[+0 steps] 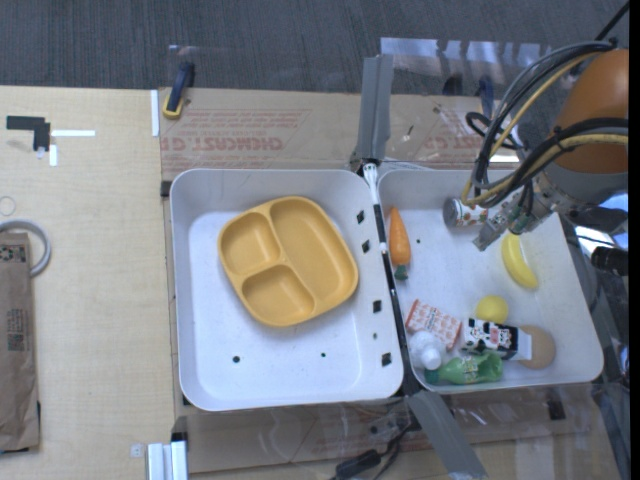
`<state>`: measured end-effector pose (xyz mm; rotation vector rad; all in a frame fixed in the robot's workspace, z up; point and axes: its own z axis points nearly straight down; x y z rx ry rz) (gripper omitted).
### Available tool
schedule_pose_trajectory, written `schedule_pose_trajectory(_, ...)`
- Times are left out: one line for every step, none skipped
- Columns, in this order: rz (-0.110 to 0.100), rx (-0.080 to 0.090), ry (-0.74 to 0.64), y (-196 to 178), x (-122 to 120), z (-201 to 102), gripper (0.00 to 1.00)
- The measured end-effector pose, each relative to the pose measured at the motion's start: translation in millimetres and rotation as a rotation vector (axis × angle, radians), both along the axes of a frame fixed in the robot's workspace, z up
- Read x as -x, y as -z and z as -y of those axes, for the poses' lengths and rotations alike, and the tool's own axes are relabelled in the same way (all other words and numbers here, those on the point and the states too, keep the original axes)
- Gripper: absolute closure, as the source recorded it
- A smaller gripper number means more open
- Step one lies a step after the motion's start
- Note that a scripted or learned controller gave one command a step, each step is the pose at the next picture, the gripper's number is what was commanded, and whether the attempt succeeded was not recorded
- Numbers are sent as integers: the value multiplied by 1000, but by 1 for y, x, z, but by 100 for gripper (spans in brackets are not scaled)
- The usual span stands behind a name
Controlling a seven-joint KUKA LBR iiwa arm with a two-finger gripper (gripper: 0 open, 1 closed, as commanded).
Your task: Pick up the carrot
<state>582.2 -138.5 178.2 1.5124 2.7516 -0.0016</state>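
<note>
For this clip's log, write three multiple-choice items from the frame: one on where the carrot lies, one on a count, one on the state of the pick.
1. Where does the small orange carrot lie?
A. On the yellow plate
B. In the right white bin, against its left wall
C. On the wooden bench

2. How many compartments has the yellow divided plastic plate?
A. Two
B. Three
C. Five

3. How does the pick stand?
A. Carrot lifted clear of the bin
B. Carrot set on the plate
C. Carrot lying in the bin, apart from the pincer

Answers:
1 B, the carrot lies beside the divider between the bins, on the right bin's side.
2 B, one large section and two smaller ones show.
3 C, the pincer is over the bin's upper middle, near the yellow banana, with bare floor between it and the carrot.
</note>
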Motion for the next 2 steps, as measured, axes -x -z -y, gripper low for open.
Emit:
schedule_pose_trajectory(1, 1, -189, -14, -18, -50, 100)
schedule_pose_trajectory(1, 2, -237, -1, -39, -28, 100)
